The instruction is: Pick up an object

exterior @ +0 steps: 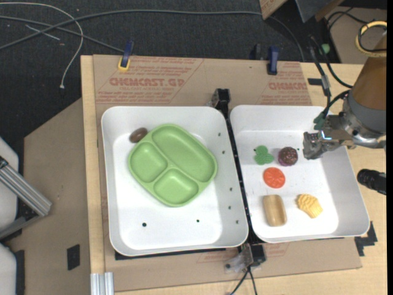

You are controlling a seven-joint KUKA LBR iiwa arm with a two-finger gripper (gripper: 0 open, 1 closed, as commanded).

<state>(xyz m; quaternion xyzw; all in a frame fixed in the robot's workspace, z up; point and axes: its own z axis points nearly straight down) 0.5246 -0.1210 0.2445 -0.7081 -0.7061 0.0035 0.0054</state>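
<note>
tool (311, 145) sits over the right bin (344, 226), just right of the dark red piece (287, 157); its state cannot be told. green piece (263, 155), orange disc (274, 177), tan block (274, 209) and yellow piece (309, 205) lie nearby.

Arm (371, 97) cropped at right edge
</note>
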